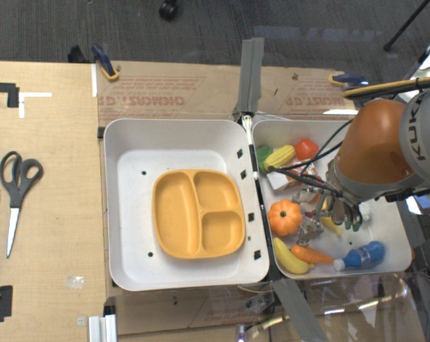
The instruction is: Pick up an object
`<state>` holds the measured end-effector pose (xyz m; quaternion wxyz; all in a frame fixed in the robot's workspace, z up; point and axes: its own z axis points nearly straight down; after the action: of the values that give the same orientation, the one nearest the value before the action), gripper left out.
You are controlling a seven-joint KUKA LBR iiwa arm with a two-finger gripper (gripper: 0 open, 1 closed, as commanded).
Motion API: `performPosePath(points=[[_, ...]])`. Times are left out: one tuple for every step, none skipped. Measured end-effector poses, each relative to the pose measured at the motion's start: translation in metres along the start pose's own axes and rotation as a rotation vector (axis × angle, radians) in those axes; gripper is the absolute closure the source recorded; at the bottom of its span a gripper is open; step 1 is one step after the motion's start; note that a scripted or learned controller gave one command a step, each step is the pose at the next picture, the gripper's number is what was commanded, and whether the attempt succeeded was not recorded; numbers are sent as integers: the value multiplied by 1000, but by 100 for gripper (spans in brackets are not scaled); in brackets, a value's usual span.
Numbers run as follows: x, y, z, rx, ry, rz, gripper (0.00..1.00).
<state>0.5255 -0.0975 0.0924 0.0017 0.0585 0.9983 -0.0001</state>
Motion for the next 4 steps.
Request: performPosePath(points=[[35,-80,-1,1,-1,-27,0],[3,-6,1,0,1,130,0],[-29,-75,-43,1,-1,61,0],[-75,-30,-2,0,-5,130,0]])
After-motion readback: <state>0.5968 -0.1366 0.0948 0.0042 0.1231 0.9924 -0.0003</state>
